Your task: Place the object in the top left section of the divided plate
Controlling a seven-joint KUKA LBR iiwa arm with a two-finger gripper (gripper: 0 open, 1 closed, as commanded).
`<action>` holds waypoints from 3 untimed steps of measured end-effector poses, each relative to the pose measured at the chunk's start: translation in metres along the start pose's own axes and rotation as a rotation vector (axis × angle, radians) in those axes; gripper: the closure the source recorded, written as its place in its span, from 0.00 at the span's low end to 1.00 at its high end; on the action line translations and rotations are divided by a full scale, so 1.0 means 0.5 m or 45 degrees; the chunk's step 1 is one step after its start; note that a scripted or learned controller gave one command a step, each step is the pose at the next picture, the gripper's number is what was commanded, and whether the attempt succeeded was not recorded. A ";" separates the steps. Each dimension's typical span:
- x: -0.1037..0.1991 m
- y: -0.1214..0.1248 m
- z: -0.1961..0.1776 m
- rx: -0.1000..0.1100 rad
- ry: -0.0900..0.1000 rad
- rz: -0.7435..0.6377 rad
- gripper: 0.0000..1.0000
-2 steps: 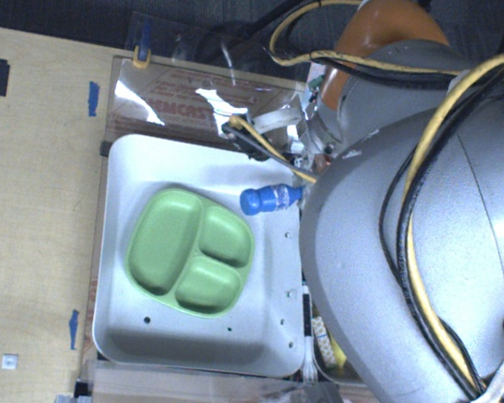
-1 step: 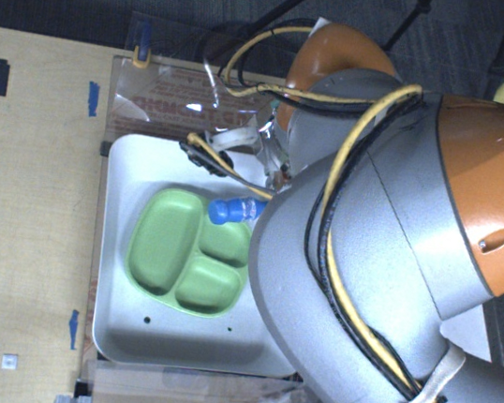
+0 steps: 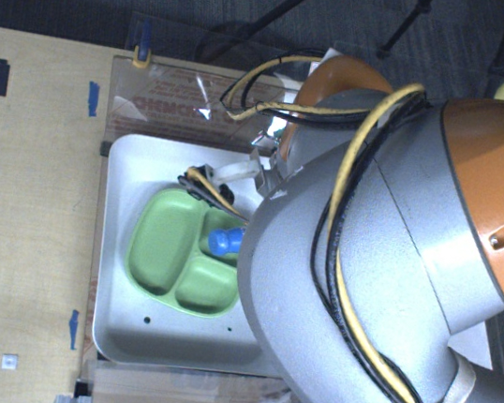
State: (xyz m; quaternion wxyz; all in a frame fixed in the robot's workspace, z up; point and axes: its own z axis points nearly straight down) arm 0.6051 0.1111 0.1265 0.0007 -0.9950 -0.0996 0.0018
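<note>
Camera view has the grey arm [image 3: 361, 289] looming nearest. Past it the green divided plate [image 3: 182, 251] lies in the white bin [image 3: 132, 177] on the counter [image 3: 23, 207]. A blue object [image 3: 224, 242] rests in one section, seemingly the upper one, so placing looks underway. I cannot tell the tool's state; next comes confirming release, then lifting straight up.

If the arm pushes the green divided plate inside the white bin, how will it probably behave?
The green divided plate looks like smooth moulded plastic, so it is probably stiff and light. On the glossy floor of the white bin it would likely slide rather than tip, since it sits low and wide. The small blue object lying in it may shift or roll.
</note>
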 end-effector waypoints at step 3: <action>0.036 0.054 -0.116 -0.002 0.000 -0.529 1.00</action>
